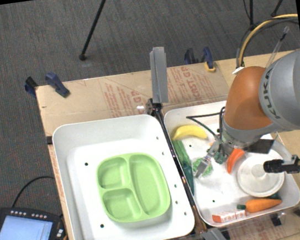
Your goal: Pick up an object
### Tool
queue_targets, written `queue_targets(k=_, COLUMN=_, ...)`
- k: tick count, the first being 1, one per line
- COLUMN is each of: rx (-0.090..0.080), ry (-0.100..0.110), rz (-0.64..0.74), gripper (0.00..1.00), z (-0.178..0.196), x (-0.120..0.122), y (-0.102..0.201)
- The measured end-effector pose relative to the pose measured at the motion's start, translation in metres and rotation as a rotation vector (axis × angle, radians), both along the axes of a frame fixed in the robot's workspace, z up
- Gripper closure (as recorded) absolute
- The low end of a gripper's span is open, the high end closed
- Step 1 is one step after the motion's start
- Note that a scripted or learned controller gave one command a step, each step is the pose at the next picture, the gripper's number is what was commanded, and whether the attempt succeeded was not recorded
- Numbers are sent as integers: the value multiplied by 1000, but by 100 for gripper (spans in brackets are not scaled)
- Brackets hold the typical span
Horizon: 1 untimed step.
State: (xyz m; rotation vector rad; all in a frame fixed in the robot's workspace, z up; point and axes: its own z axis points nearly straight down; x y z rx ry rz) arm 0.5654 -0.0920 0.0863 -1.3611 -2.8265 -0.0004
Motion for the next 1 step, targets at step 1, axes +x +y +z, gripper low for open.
queue_targets(k=1, rx=-3, ry=-4, rz=-115, gripper=0, z=1, x=19, y=-81)
